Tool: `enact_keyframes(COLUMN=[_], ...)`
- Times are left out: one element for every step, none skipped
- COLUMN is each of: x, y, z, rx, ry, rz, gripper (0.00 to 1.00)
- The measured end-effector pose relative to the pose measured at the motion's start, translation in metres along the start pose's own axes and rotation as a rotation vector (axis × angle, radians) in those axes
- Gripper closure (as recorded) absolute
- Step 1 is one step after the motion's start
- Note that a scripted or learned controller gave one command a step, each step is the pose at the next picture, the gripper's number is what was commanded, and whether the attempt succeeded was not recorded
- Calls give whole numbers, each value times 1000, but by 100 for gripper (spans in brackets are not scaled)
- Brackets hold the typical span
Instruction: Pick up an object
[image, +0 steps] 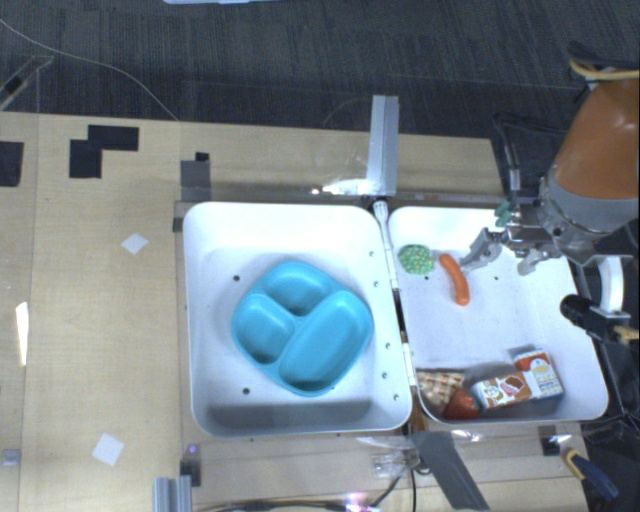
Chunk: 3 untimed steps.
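Nearest us, at the right bin's (590, 395) front edge, we see a juice carton (520, 382) beside a waffle (438, 383) and a red tomato-like piece (460, 405). The left bin (215, 260) holds a blue divided plate (300, 326). Farther back, an orange sausage (456, 279) lies near a green pea cluster (415, 259). The gripper (508, 250) hangs spread wide over the right bin's back, holding nothing.

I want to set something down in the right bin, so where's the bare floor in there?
The right white bin is bare across its middle, between the orange sausage-shaped toy and the small juice carton. Its near edge is crowded: carton, waffle-patterned piece and red item. The far left corner holds the green round toy, with the gripper beside it.
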<state>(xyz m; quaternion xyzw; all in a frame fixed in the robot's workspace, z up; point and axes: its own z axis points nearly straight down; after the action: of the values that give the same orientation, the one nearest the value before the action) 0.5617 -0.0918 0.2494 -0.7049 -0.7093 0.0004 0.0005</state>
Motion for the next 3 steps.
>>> enact_keyframes(x=[-34,-38,-39], y=[49,67,70], z=[150,162,152], rx=[-1,-9,-15], ry=[1,0,-2], rz=[-50,53,51], gripper=[0,0,100])
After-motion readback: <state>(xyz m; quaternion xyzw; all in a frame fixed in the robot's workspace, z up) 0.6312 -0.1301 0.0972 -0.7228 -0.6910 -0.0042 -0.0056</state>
